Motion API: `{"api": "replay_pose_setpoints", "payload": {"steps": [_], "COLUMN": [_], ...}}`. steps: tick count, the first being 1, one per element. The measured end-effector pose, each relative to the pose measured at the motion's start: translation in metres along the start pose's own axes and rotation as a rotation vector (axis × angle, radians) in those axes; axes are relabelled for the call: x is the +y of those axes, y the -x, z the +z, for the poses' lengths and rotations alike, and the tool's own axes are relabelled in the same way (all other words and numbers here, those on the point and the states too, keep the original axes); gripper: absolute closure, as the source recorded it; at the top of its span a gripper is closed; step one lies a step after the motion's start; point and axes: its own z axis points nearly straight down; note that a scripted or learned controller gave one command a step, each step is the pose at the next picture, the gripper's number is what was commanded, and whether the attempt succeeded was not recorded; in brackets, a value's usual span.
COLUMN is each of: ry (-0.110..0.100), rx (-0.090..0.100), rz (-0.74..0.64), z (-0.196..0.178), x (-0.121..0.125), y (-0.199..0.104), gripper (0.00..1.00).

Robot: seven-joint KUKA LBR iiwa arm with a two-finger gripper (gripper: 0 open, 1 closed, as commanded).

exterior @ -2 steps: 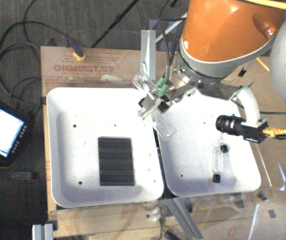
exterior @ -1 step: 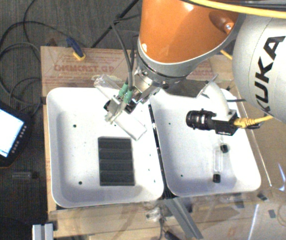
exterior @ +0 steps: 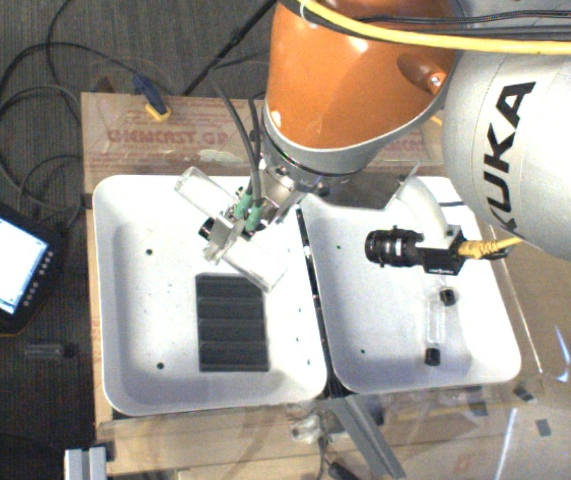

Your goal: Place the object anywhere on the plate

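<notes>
A black ribbed rectangular plate (exterior: 232,321) lies flat in the left bin (exterior: 125,268), toward its front. My gripper (exterior: 229,230) hangs over the back middle of that bin, just behind the plate's far edge and apart from it. A slim clear tube with black ends (exterior: 433,323) lies in the right bin (exterior: 365,318), near its right wall and far from the gripper. Nothing can be made out in the gripper.
The ridge where the two bins meet (exterior: 313,288) runs just right of the gripper. The arm's orange and grey body (exterior: 365,58) covers the back of both bins. A handheld pendant (exterior: 5,265) and cables lie on the floor to the left.
</notes>
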Motion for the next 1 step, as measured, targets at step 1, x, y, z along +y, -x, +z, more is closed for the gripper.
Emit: {"api": "replay_pose_setpoints", "payload": {"steps": [1], "ry": [0.000], "rx": [-0.001], "rz": [-0.063], "z": [-0.0057], "x": [0.0127], "y": [-0.0028], "gripper": [1.00]}}
